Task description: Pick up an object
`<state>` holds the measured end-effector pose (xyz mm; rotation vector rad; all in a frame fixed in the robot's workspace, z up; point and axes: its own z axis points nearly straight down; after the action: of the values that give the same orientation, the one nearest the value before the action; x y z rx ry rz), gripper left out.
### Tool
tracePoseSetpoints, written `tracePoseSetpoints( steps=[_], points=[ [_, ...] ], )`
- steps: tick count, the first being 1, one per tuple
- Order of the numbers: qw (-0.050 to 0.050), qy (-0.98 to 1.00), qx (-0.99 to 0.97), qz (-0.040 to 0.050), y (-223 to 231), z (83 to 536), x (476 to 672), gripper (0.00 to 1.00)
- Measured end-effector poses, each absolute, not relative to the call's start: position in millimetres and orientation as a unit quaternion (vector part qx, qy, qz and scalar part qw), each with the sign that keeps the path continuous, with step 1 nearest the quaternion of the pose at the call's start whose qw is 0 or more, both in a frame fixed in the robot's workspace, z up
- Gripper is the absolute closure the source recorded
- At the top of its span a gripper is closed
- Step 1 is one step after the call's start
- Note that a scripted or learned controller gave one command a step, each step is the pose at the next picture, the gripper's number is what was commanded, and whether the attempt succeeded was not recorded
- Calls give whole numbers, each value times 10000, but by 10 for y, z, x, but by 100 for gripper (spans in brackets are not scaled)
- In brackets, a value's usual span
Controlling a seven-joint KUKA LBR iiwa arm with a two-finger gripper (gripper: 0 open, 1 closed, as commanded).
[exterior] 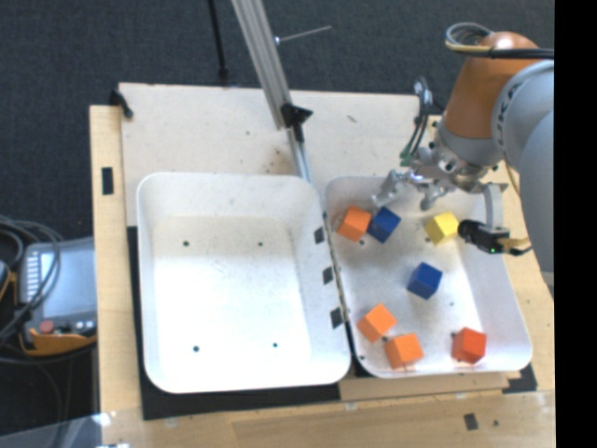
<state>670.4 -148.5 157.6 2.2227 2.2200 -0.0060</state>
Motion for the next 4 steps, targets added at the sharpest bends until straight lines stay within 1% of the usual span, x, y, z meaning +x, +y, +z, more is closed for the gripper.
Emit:
tracePoseSetpoints(
  steps=[1,2,3,4],
  points=[
    [78,7075,7066,47,-1442,1248,6721,0],
    [81,7067,7074,67,-1444,1355,6731,100],
    [34,7085,7057,24,-1380,1960,6798,100],
    [19,7089,7053,12,-1334,2408,6779,100]
  ],
)
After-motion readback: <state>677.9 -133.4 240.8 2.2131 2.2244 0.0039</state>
